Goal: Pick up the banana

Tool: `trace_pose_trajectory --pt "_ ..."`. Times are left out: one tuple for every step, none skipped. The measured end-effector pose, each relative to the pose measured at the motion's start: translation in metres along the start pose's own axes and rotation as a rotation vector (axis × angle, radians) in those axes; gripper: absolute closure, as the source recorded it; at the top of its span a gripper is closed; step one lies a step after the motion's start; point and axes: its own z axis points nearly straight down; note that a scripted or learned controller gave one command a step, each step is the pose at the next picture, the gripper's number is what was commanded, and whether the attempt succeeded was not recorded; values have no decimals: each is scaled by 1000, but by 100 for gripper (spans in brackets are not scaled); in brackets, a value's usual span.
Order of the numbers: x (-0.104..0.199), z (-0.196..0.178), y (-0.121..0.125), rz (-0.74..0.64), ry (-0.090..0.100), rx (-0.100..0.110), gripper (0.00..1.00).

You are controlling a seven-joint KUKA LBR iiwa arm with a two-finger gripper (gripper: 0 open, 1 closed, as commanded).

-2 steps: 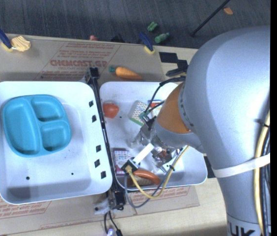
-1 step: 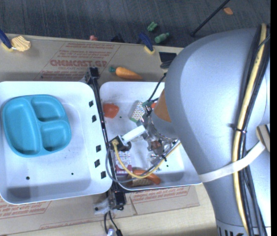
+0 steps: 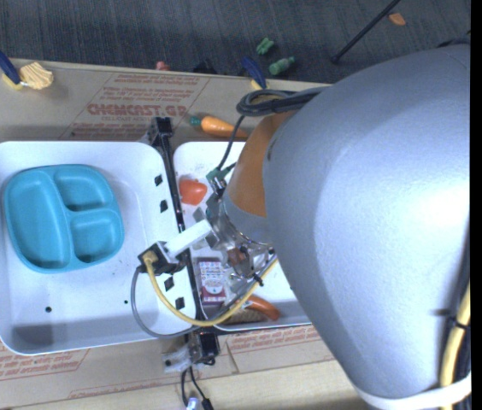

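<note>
The grey arm with its orange band reaches in from the right and covers most of the right bin. Its gripper hangs low over that bin's front left part, wrapped in cables and a white bracket. Right beneath it lies a red and white packet. An orange-red round item rests in the bin's back left part. An orange elongated item pokes out at the front under the arm. The rest of the bin's contents are hidden by the arm.
The left bin holds a blue divided plate. An orange carrot-like item lies on the cardboard behind the right bin. A black divider bar runs between the bins. A yellow cable loop hangs over the shared edge.
</note>
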Motion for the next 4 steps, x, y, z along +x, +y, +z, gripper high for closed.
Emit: trace_pose_trajectory --pt "24 44 -85 45 -3 -2 0" --pt "29 101 -102 -162 -4 -1 0" --pt "50 103 -181 -226 -19 2 0" --pt "52 93 -182 -233 -14 2 100"
